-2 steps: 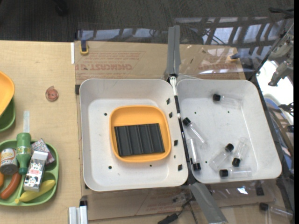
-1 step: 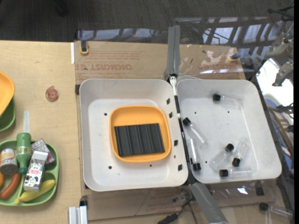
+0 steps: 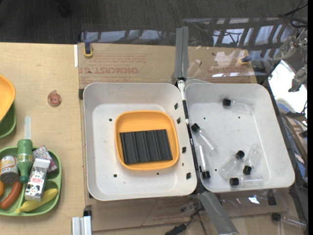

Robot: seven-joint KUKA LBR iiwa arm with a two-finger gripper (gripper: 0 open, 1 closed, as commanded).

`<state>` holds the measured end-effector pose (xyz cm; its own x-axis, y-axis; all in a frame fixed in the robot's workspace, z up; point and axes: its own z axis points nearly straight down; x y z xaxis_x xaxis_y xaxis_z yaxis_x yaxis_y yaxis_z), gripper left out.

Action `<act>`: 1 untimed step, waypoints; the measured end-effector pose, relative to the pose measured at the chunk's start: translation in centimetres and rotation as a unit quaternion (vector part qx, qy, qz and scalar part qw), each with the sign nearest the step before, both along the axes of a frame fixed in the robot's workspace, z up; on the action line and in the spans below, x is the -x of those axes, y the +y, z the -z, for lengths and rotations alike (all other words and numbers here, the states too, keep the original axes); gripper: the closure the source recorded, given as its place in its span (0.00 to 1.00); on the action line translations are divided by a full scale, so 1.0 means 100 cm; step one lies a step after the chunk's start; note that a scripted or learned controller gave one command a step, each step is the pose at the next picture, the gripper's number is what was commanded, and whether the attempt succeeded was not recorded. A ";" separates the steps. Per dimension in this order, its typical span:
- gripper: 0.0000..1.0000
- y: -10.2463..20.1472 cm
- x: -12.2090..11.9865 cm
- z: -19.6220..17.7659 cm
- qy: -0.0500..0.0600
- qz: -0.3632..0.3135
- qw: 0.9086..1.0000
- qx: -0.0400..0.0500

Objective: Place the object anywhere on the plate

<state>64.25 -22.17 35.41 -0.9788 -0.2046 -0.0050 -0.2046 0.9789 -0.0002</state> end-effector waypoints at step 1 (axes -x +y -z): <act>0.00 0.000 -0.018 0.015 -0.001 -0.249 0.968 0.000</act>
<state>66.01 -22.13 33.88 -0.7584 -0.6518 -0.0058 -0.6518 0.7584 -0.0015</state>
